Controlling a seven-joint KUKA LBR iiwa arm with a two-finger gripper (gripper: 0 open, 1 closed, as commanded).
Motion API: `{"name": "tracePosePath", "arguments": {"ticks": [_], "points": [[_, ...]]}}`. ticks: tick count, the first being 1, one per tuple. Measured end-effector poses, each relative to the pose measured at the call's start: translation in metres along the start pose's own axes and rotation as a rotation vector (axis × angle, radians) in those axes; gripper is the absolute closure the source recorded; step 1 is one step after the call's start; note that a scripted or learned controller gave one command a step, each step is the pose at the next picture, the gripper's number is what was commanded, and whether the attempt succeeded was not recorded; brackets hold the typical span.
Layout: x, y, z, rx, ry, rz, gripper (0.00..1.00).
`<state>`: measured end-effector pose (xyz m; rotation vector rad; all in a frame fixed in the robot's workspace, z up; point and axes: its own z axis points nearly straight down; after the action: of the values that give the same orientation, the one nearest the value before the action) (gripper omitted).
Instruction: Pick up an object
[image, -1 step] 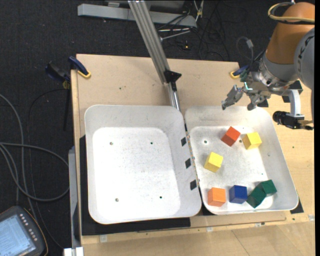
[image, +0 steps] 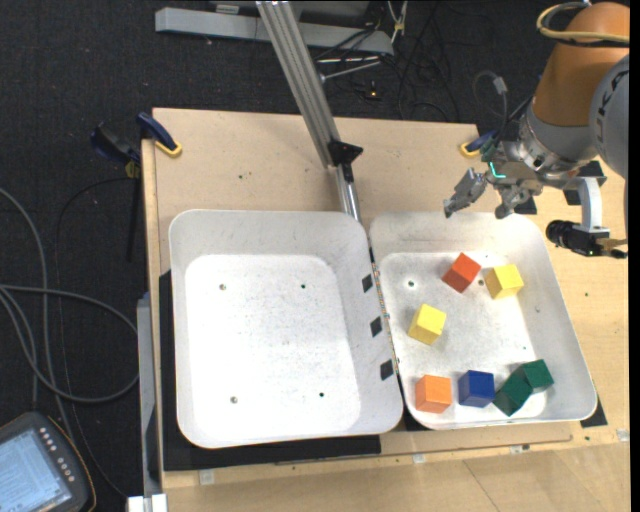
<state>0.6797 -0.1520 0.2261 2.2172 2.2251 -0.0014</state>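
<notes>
claw (image: 487, 195) hanging over the far rim of the right bin (image: 570, 330) — fingers spread, nothing between them.

from my seat i see the blocks all lying in that bin: red (image: 461, 272) and yellow (image: 502, 281) just beside each other nearest the claw, another yellow (image: 427, 324) mid-bin, then orange (image: 433, 393), blue (image: 477, 388) and two green (image: 524, 384) along the near edge.
</notes>
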Motion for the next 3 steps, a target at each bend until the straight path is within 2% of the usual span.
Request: {"name": "tracePosePath", "arguments": {"ticks": [1,3], "points": [[-0.007,-0.002,0.046,0.003,0.000,0.004,0.00],[0.000,0.000,0.134,0.003,0.001,0.000,0.00]]}}
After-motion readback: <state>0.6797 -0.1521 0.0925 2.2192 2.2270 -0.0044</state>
